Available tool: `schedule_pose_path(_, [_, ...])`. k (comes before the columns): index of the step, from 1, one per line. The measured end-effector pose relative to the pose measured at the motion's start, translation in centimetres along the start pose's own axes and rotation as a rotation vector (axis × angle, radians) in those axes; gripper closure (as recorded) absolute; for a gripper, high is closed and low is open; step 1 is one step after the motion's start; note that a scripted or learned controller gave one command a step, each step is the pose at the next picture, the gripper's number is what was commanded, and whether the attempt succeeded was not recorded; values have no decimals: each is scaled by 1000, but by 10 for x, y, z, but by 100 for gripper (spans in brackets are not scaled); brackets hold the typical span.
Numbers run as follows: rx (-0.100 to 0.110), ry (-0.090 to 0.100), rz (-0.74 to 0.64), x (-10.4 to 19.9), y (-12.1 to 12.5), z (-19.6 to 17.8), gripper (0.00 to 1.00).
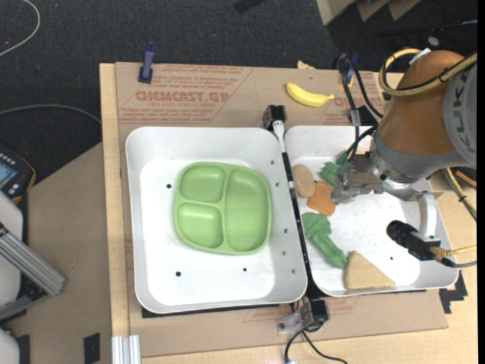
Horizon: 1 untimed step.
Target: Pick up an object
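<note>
While I watch from the single overhead camera, my gripper sits low in the right bin, in its upper-left part, and I cannot tell its state from this angle, because the wrist and orange band hide it. Just to its left lies an orange piece, touching or almost touching the tool tip, with a tan oval piece beside it against the bin's left wall. A dark green leafy piece lies right above the tip. Below and to the left, a green toy vegetable stretches diagonally toward a tan wedge. I judge the orange piece the nearest target, lying leftward of the claw. A green divided plate occupies the left bin.
</note>
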<state>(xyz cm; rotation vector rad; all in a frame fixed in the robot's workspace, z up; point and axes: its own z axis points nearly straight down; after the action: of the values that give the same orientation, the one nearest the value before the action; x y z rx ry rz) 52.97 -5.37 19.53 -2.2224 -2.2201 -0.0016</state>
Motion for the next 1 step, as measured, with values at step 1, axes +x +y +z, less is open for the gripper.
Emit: schedule_pose_path(1, [6,2,-6,52,-22,11,100])
